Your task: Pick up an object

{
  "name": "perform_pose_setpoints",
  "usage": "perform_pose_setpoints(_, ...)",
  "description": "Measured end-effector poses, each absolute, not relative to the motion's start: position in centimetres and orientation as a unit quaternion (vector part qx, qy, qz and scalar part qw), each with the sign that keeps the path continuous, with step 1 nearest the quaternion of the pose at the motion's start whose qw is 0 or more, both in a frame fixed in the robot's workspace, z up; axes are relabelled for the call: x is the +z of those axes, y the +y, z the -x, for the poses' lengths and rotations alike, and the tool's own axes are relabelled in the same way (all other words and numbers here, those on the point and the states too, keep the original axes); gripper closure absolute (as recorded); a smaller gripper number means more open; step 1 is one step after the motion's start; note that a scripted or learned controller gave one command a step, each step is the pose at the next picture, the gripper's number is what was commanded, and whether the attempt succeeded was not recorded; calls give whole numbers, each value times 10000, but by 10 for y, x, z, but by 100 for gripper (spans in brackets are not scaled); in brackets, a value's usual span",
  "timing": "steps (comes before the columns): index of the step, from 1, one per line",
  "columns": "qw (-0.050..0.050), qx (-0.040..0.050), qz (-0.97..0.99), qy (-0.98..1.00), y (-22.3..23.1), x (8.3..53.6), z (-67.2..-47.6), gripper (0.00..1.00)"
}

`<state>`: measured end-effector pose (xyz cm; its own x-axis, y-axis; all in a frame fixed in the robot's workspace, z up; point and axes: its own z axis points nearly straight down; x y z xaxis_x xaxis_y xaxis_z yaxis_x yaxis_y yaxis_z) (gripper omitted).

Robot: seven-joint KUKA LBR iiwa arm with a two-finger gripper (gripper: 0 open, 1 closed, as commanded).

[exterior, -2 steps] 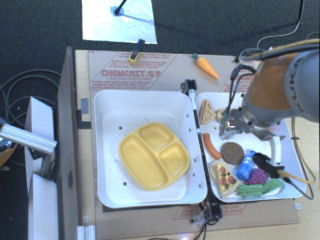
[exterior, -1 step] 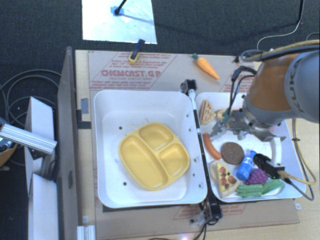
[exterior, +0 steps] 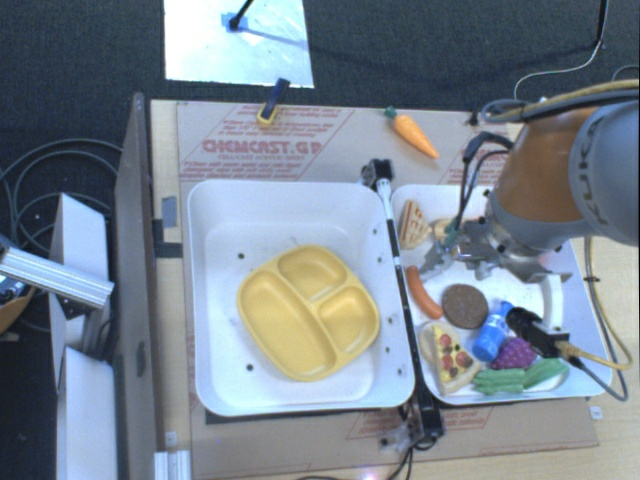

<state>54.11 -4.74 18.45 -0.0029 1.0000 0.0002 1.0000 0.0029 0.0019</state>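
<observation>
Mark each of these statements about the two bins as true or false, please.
1. The yellow tray lies in the left bin. True.
2. The carrot lies inside the right bin. False: it lies on the bench beyond the bins.
3. The pizza slice is in the right bin. True.
4. The sausage rests on the yellow tray. False: it lies in the right bin, by its left wall.
5. The grapes lie beside the blue bottle. True.
</observation>
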Motion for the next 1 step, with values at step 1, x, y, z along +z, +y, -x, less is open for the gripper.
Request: perform_pose_setpoints(1,-11,-19,-7080,7062,-93,121,-546,0)
